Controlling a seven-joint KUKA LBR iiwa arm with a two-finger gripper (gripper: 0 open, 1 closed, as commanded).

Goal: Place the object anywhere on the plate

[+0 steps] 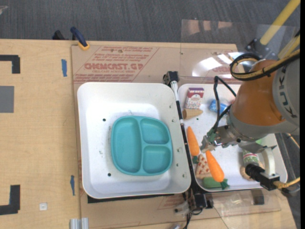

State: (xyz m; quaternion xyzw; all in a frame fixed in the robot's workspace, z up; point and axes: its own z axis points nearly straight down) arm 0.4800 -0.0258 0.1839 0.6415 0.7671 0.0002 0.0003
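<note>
A teal plate (141, 145) is sitting in the left bin (90, 128). In the right bin (281, 168), two carrots (214, 166) are lying by a pizza slice (202, 165). The gripper (209, 143) is hovering over them; its grip I cannot tell. Farther back, the cardboard (119, 63) is reading "CHEMCAST".

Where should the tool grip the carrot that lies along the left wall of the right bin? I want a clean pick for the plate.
Grip the carrot across its thicker middle, coming straight down from above. It lies flat and long, running up and down the view, so the fingers should close from left and right. The bin wall sits close on its left, leaving little room there, so a slight offset toward the open right side seems safer.
</note>
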